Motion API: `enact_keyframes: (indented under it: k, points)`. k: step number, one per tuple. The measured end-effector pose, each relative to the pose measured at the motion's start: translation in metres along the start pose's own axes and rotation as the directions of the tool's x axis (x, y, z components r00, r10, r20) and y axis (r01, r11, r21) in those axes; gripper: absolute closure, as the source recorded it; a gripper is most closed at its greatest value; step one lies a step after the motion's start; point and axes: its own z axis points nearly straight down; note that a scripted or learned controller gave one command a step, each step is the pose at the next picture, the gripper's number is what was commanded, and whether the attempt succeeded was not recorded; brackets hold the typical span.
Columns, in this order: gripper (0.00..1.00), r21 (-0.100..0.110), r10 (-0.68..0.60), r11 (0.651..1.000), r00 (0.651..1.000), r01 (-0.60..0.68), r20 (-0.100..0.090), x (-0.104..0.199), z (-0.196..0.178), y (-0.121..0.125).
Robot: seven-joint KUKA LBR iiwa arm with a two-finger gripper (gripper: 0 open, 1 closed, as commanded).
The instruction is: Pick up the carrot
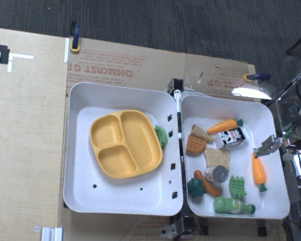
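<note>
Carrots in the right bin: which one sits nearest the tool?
The carrot by the bin's right wall, lying just below the tool. The carrot at the bin's top and the carrot near the bottom lie farther left.

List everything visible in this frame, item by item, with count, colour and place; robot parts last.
left bin: 1, white, centre of the bench
right bin: 1, white, beside the left bin
divided plate: 1, yellow, three compartments, in the left bin
green item: 1, green, at the plate's right edge; kind unclear
carrots: 3, orange; right bin: top, right side, lower middle
carton: 1, black and white, below the top carrot
waffle: 1, brown, right bin's left part
bottle: 1, green, lying at the right bin's front
block: 1, green, above the bottle
gripper: 1, grey, jaws above the right-side carrot
</note>
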Motion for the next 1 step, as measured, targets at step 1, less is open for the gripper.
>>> enact_keyframes:
  k: [1]
  points:
    - [0.00, 0.002, 0.138, 0.990, 0.990, -0.138, -0.017, -0.0299, 0.1589, 0.0047]
